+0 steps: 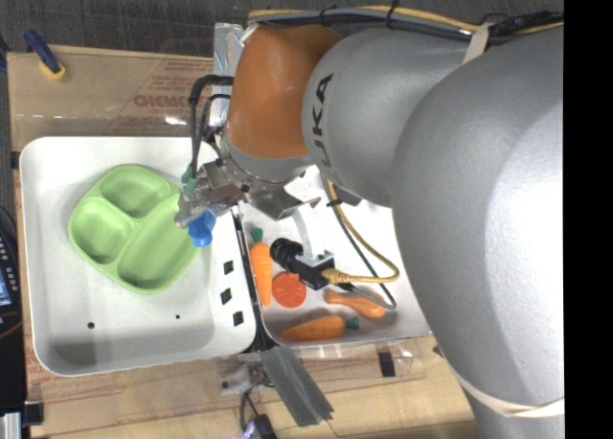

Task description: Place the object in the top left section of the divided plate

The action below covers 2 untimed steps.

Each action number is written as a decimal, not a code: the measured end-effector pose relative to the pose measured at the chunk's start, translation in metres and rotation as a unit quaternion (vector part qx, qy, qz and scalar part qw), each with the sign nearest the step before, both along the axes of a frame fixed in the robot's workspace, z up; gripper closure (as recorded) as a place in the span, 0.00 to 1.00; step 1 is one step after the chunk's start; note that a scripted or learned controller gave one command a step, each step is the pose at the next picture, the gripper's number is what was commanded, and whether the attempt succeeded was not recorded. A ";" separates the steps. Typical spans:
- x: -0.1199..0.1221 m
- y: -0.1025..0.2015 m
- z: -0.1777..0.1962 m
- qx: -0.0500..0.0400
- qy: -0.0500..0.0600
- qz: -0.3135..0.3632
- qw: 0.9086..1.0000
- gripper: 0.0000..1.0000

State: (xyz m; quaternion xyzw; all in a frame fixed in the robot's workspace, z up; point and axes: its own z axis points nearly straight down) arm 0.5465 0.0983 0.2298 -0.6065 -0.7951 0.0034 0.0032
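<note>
The gripper hung over the right rim of the green divided plate, low above the left bin. A small blue object sat directly beneath its tip, touching it or nearly so. Whether the gripper was clamped on that object or merely above it could not be told from this angle. The blue object lay at the plate's right edge, beside the largest section, apparently half over the rim and half over the white bin floor. It was not in either of the two smaller sections, which were on the plate's far and left sides.

The plate itself rested in the upper part of the left bin, tilted a little in the view.

Further out, the right bin held several orange pieces. An upright carrot lay along the wall between the bins, with a red-orange round piece just beside it. A short orange piece sat to the right, and a longer carrot with a green end lay near the bin's lower wall. The arm – grey, with its orange band – covered much of that bin.
</note>
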 end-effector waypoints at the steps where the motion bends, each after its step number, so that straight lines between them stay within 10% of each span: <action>1: -0.047 -0.016 0.103 0.001 -0.005 0.195 0.981 1.00; 2: 0.034 0.044 0.126 0.002 -0.004 0.278 0.961 1.00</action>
